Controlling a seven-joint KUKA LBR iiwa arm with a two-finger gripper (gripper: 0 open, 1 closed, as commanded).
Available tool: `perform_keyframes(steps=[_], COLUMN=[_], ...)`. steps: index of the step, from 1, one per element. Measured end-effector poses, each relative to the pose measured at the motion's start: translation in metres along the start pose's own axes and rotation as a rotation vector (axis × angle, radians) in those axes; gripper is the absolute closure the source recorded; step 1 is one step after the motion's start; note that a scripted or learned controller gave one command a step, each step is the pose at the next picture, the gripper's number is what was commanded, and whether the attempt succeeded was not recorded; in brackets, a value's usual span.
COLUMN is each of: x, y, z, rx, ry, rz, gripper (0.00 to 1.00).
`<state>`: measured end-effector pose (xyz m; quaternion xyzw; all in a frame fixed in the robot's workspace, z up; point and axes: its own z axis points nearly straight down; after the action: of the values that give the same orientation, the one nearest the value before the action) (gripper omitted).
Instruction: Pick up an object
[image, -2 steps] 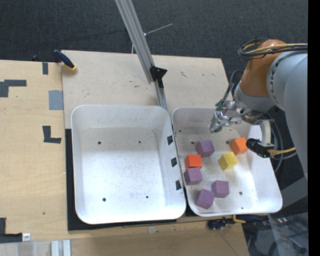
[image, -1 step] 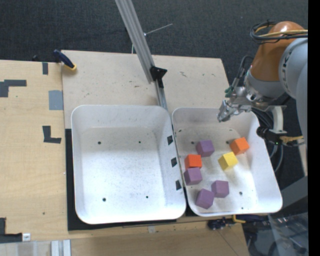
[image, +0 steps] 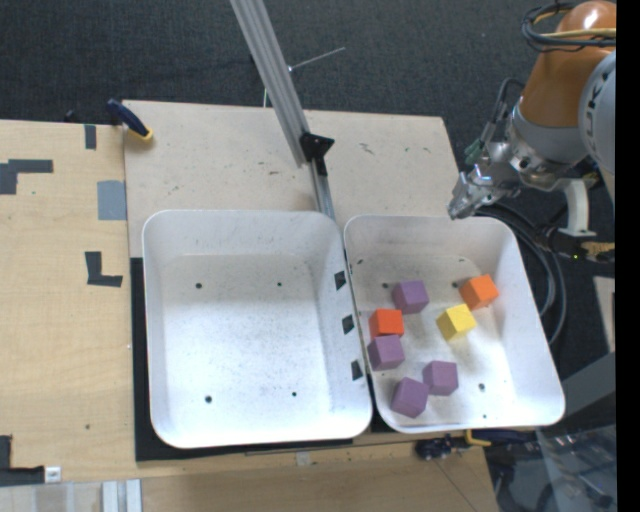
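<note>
Blocks, seven: four purple (image: 410, 295), two orange (image: 479, 291), one yellow (image: 457, 321), lying in right bin (image: 520, 262). No legible writing showing. Hand (image: 466, 202) hovering over bin's far rim; grip state indeterminable.

Dark carpet floor (image: 180, 50) surrounds the wooden bench (image: 60, 300).
</note>
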<state>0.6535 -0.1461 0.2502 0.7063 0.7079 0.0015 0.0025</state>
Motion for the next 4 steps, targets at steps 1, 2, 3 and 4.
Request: perform_keyframes(steps=[1, 2, 3, 4], x=[0.000, 0.046, 0.090, 0.139], y=[0.001, -0.008, -0.017, -0.032], z=[-0.053, -0.033, -0.030, -0.010], rx=[0.000, 0.008, 0.008, 0.010], ry=[0.000, 0.002, 0.002, 0.002], rz=[0.000, -0.002, -0.002, -0.003], gripper=[1.00, 1.00, 1.00, 1.00])
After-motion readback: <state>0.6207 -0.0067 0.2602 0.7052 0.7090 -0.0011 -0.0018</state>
